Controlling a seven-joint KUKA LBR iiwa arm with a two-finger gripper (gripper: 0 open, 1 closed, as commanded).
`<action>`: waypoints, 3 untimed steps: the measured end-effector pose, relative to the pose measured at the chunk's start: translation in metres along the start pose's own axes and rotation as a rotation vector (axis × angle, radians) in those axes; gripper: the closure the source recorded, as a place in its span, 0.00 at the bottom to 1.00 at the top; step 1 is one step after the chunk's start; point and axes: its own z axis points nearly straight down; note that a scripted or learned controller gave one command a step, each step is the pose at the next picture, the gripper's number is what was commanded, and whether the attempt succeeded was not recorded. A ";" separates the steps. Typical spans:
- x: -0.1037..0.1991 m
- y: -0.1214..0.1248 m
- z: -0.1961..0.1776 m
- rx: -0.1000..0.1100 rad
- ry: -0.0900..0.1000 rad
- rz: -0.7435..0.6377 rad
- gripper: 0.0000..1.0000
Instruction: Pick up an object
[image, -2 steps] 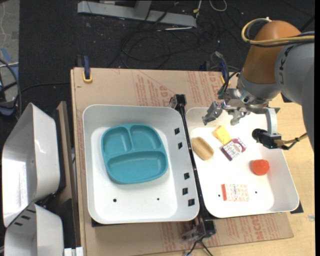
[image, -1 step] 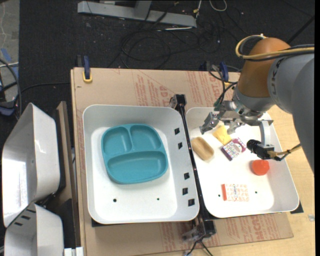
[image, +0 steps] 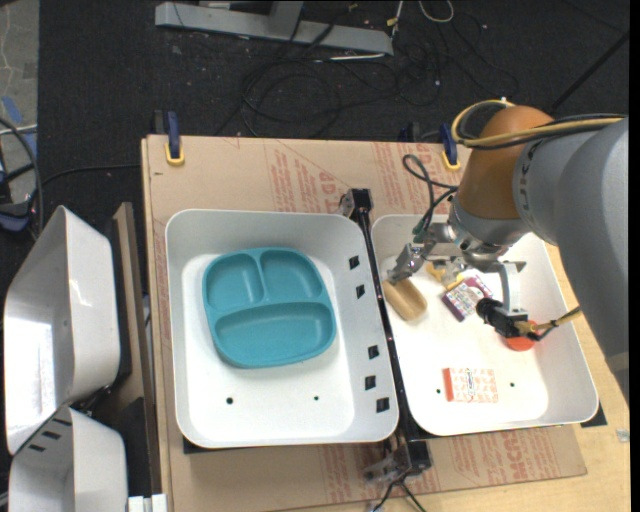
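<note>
My gripper (image: 410, 262) hangs over the upper left part of the right bin (image: 560, 400). Just below it lies a tan wooden block (image: 405, 299), close to the bin's left wall; whether the gripper touches it I cannot tell. To the block's right lies a small purple and white packet (image: 466, 297). An orange-red object (image: 520, 342) rests further right, partly hidden by the wrist. Near the bin's front lies a flat white card with red print (image: 468, 383).
The left bin (image: 200, 400) holds a teal divided plate (image: 268, 306). A black divider with clips (image: 375, 330) runs between the bins. The grey arm with its orange band (image: 500, 160) covers the right bin's far right corner. White tubs (image: 55, 310) stand off the bench's left.
</note>
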 end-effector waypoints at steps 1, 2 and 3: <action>0.000 0.002 -0.014 -0.006 -0.001 0.000 1.00; -0.007 0.001 -0.075 -0.010 -0.001 0.001 1.00; -0.012 0.008 -0.122 -0.011 -0.002 -0.003 1.00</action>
